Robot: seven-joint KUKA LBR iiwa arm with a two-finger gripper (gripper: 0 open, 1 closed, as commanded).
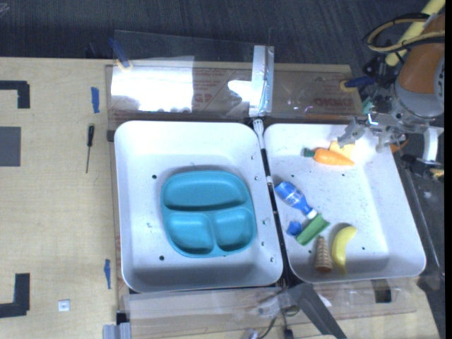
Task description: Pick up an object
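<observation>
Brown cone [323, 253] beside yellow banana [342, 245]; orange carrot [332, 157] (green-topped) just below gripper [359, 134], grip unclear.

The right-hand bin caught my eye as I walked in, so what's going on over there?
A grey KUKA arm with an orange band reaches in from the right, its gripper at the far corner of the right white bin, close to an orange toy carrot. Nothing is visibly held. A blue plastic bottle, green block, yellow banana and brown cone lie nearer. The left white bin holds a blue divided tray.
</observation>
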